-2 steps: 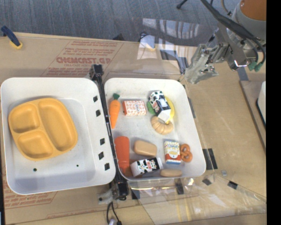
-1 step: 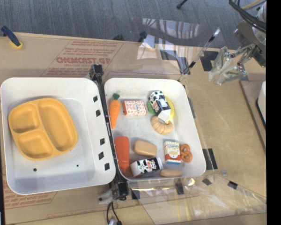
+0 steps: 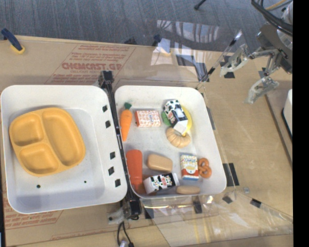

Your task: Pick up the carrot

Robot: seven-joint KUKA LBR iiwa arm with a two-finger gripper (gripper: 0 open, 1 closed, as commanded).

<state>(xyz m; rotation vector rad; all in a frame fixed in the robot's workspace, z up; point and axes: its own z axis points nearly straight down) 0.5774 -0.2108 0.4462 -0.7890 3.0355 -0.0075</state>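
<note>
Carrot not yet picked up.
Carrot (image 3: 125, 123) lies against the left wall of the right bin (image 3: 208, 115), long axis running near-far, green top at the far end. Gripper (image 3: 245, 76) sits well apart to the upper right, outside the bin; grip state: can't tell.

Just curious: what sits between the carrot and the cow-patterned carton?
In the camera view, a small orange box lies between the carrot and the cow-patterned carton.

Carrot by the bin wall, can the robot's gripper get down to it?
Probably yes. The carrot lies uncovered with nothing on top, and the gripper is off beyond the right bin. The bin's left wall hugs it, which could crowd one finger.
</note>
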